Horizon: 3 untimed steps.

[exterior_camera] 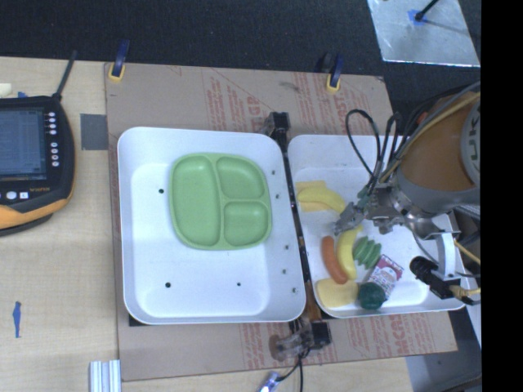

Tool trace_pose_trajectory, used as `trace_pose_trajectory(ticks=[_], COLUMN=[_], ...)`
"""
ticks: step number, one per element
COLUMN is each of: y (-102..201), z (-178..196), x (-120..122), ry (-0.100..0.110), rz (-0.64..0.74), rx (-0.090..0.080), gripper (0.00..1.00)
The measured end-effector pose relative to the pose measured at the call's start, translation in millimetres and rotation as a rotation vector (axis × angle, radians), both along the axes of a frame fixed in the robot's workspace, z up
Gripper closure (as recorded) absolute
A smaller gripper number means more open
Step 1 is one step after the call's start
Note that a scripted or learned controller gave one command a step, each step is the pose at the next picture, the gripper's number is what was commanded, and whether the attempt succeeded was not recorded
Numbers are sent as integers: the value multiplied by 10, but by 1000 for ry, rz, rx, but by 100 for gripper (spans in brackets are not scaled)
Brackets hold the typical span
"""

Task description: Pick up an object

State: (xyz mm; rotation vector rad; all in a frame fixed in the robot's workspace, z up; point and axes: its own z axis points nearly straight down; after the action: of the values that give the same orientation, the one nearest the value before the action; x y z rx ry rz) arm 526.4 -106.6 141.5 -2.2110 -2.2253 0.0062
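Observation:
The right bin [331, 149] holds several toy foods. A yellow banana [320, 197] lies near its left wall. Below it are an orange-red sausage [329, 256], a small yellow piece [348, 250] and a green ridged piece [368, 251]. A pink packet [385, 272], a dark green round toy [372, 296] and a flat yellow piece [331, 291] sit at the front. My gripper [356, 216] hangs low over the bin's middle, just right of the banana and just above the small yellow piece. Nothing visibly sits in it.
The left bin [147, 260] carries a light green divided plate [221, 200]. A black-and-orange tablet pendant [29, 158] rests at the bench's far left. Black cables [364, 129] loop over the right bin's back. Clamps stand between the bins at back [279, 123] and front [298, 341].

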Motion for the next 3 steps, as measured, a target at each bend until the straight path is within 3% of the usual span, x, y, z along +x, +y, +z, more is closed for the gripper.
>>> trace_pose_trajectory(ticks=[1,2,3], y=[109,79,124], z=[-465,-470,-470], x=[-96,-477,-477], ry=[-11,-13,-14], rz=[-3,-1,-4], rx=[-4,-4,-6], gripper=[0,0,0])
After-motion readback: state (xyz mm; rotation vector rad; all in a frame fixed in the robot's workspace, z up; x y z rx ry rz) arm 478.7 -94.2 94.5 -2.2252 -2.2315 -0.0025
